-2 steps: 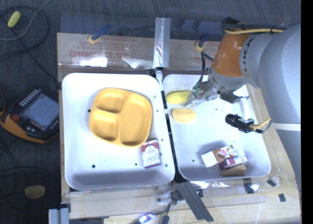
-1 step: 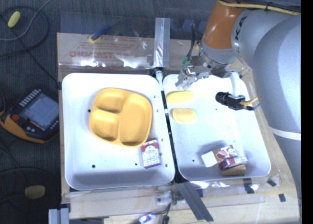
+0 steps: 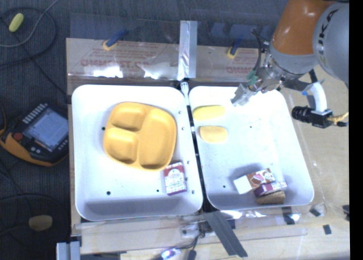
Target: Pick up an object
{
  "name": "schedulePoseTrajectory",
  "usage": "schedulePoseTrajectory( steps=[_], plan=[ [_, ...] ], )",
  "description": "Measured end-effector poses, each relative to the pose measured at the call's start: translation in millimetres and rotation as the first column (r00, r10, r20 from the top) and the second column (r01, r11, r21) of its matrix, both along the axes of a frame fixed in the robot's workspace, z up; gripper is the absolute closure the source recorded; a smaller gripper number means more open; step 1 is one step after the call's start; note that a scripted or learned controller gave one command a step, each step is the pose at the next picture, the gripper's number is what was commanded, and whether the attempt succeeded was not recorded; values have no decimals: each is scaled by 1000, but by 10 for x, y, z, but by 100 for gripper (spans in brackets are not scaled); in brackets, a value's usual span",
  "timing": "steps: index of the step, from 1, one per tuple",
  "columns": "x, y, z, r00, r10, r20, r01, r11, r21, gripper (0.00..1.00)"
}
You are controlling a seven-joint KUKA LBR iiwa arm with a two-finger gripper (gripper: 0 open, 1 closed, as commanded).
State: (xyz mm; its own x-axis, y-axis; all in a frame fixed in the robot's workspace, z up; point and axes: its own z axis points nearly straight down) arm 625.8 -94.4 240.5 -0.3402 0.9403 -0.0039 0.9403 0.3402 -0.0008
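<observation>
My gripper (image 3: 245,92) hangs over the back edge of the right bin (image 3: 295,139), with the grey arm and its orange band behind it at the upper right. Nothing shows between its fingers. Two yellow pieces lie at the left side of the right bin: an oblong one (image 3: 208,112) and a rounder one (image 3: 214,133) just in front of it. A small red and white box (image 3: 260,180) rests on a brown item (image 3: 270,196) at the bin's front. In the left bin (image 3: 91,139) sit a yellow sectioned plate (image 3: 139,134) and a small red carton (image 3: 175,179).
A metal strip (image 3: 188,49) stands upright behind the seam between the bins. Blue and yellow clamps (image 3: 115,38) hold the back board. A handheld pendant (image 3: 38,134) lies on the floor at left, with cables around it.
</observation>
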Motion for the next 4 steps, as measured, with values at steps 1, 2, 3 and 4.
schedulePoseTrajectory(
  steps=[1,2,3,4],
  plan=[
    [-265,28,-124,998,-64,-3,64,998,4,100],
    [-144,184,225,999,33,0,-33,999,0,100],
    [183,-263,-105,1000,-22,-1,22,1000,1,100],
    [184,-263,-101,1000,-22,-1,22,1000,1,0]
  ],
)
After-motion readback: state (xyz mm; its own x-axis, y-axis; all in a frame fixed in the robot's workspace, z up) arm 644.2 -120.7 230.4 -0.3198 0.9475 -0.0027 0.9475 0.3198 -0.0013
